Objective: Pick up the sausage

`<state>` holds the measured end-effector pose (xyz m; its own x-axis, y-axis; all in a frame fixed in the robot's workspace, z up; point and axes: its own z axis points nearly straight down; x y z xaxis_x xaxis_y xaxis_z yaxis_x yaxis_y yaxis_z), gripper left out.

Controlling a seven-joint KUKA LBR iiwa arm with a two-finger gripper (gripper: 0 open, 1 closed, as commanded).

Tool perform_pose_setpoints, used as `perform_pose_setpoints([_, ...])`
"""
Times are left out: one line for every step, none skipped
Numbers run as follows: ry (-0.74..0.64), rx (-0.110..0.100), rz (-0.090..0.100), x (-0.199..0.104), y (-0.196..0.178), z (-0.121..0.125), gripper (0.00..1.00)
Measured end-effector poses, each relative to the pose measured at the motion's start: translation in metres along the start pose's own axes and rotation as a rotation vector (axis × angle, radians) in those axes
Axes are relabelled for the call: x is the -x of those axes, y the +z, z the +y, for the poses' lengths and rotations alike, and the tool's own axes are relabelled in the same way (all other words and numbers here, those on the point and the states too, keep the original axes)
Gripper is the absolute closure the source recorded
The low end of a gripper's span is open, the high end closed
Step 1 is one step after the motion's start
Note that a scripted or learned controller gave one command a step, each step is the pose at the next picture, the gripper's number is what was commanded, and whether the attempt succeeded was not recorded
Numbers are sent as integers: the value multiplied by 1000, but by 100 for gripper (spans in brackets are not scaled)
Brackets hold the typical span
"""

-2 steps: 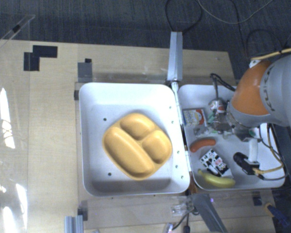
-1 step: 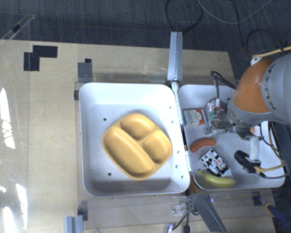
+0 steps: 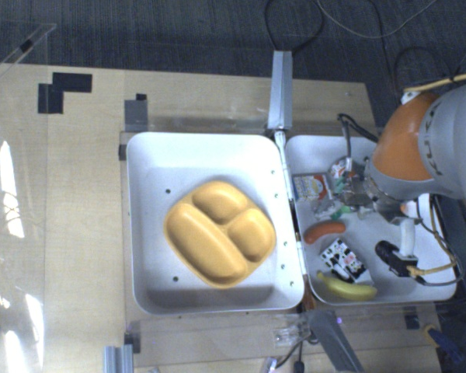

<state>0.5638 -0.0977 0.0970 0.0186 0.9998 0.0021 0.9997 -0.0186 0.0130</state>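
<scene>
The sausage (image 3: 325,231), a short reddish-brown link, lies in the right bin (image 3: 435,290) near its left wall. My gripper (image 3: 346,201) hangs just above and to the right of the sausage, at the end of the grey arm with the orange band (image 3: 400,150). The sausage rests on the bin floor, and I see nothing held at the gripper.
The right bin also holds a banana (image 3: 347,287) at the front, a black-and-white patterned item (image 3: 343,259), a red-and-white packet (image 3: 310,186) and a small colourful item (image 3: 340,169). A large yellow bread loaf (image 3: 220,230) sits in the left bin (image 3: 151,162). Cables (image 3: 408,269) trail at the right.
</scene>
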Motion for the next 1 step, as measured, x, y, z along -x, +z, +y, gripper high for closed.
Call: perform_pose_setpoints([-3, -2, 2, -1, -8, 1, 100])
